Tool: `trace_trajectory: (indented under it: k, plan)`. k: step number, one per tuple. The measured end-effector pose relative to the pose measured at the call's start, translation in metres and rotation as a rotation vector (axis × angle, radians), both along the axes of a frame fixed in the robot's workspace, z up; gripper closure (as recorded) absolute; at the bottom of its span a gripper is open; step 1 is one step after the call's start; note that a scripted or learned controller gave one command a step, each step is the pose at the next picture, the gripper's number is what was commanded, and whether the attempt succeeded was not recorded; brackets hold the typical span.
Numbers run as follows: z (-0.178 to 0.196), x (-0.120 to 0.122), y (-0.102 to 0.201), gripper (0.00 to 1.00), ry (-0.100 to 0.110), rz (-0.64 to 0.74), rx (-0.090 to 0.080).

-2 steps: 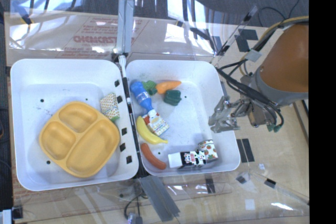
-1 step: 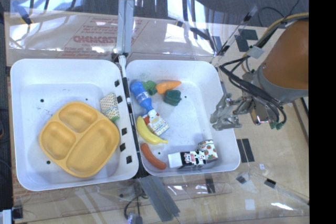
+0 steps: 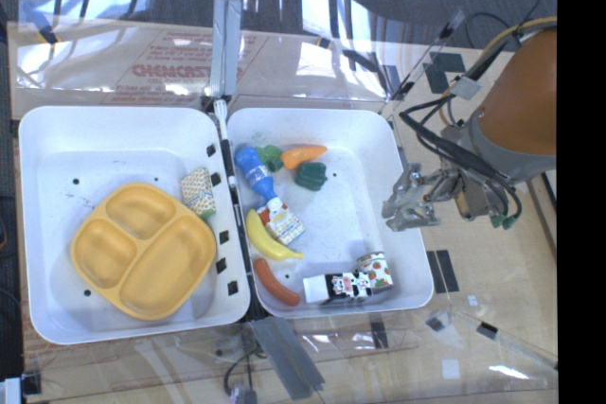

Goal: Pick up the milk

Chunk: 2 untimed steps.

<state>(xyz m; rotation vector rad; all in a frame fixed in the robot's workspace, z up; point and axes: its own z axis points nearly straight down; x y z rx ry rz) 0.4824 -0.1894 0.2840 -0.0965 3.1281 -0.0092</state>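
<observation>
A pale wooden bench under clear plastic sheeting carried two shallow white bins, with dark carpet across the top of the frame. The milk (image 3: pixel 337 287), a small carton printed with black-and-white cow patches, lay on its side in the lower right corner of the right bin (image 3: pixel 402 147), touching a strawberry-printed carton (image 3: pixel 376 271) just above its right end and near a sausage (image 3: pixel 275 284) to its left. The gripper (image 3: pixel 405 206) hovered over the bin's right rim at mid-right of the frame, nothing between its fingers; whether they were spread or closed could not be told. The carton looked light and stiff-walled, though likely to dent under a hard squeeze, and its glossy print could slip. The best hold seemed across its narrow width near the middle, away from the neighbouring carton and the bin wall. The left bin (image 3: pixel 38 203) held a yellow divided plate (image 3: pixel 142 251).
</observation>
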Motion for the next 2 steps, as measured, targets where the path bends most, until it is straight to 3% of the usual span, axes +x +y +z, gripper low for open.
trace_trajectory:
  k: [1, 2]
  plan:
    - [0.011, 0.001, 0.000, 1.00, -0.004, 0.002, -0.002]
    - [-0.037, 0.004, -0.020, 1.00, 0.012, 0.002, 0.005]
